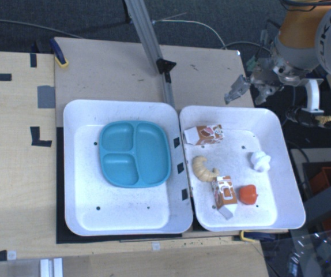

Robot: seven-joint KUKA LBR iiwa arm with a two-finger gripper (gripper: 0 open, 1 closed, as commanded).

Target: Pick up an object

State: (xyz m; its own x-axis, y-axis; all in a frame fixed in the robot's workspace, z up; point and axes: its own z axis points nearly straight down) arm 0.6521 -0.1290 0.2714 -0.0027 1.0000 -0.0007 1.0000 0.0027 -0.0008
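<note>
The right bin (281,154) holds several small items: a brown-and-white carton (205,134) near its back left, a tan croissant-like piece (203,168), a second brown carton (224,193), a red tomato-like object (247,194) and a small white object (260,161). My gripper (247,91) hangs above the bench just behind the right bin's back rim, with its two fingers spread apart and nothing between them. It is apart from all the items.
The left bin (79,154) carries a blue sectioned plate (135,153). A grey metal post (148,33) rises slantwise behind the two bins. Cables lie on the dark floor at the back right.
</note>
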